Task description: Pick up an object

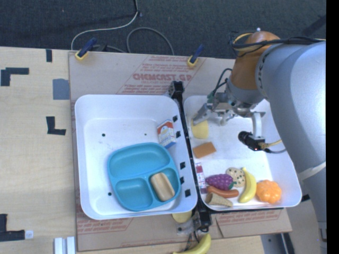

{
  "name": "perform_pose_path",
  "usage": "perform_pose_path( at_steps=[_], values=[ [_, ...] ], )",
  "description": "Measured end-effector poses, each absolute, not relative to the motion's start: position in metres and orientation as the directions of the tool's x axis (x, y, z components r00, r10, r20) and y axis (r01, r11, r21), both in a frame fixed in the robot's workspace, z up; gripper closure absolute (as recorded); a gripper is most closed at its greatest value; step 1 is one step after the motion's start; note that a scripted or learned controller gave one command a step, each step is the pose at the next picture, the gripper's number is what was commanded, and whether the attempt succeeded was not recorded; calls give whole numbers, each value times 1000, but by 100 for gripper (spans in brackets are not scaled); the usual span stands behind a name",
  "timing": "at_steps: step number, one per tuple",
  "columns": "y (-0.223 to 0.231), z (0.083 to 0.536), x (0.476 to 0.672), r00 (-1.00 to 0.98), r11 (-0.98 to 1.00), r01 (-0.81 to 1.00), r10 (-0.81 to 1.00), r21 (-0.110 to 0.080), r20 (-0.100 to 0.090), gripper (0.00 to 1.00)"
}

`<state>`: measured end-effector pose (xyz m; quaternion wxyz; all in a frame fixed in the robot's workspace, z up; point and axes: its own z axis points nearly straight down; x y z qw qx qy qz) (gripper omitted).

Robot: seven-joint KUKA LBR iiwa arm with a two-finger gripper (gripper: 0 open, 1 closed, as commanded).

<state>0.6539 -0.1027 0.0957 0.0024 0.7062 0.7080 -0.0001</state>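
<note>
**Inspector:** State of the end effector (212, 112)?

**Assistant:** It hangs over the upper left corner of the right bin (280, 165), above and just beside a pale yellow cheese-like block (200, 129). I cannot tell how far it is open, and nothing is visibly held in it.

**Inspector:** Candidate object?

**Assistant:** In my judgement, that yellow block. It lies close to the divider between the bins, with an orange wedge (204, 150) just below it. Both look like smooth moulded plastic toy food with flat faces.

**Inspector:** How should the step be done well?

**Assistant:** Centre the end effector over the block, align it across the flat sides, and keep clear of the bin wall during descent. The wall could block a clean approach on that side.

**Inspector:** Other contents?

**Assistant:** At the lower end of the right bin: purple grapes (220, 181), bumpy; a cookie (235, 174); a curved glossy banana (248, 187); a rounded orange fruit (269, 191); a sausage (224, 193). They touch one another, so they are poorer targets. The left bin (92, 120) holds a blue compartment tray (135, 168) carrying a bread roll (162, 186), and a small milk carton (167, 134) beside the tray.
</note>
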Motion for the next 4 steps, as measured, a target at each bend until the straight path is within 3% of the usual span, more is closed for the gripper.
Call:
perform_pose_path(
  at_steps=[1, 3, 4],
  values=[
    [-95, 86, 640, 0, 0, 1000, 1000, 4, -4, 0],
    [-96, 86, 644, -1, 1, 1000, 1000, 4, -2, 0],
    [-97, 85, 668, -4, 4, 1000, 1000, -5, -3, 0]
  ],
)
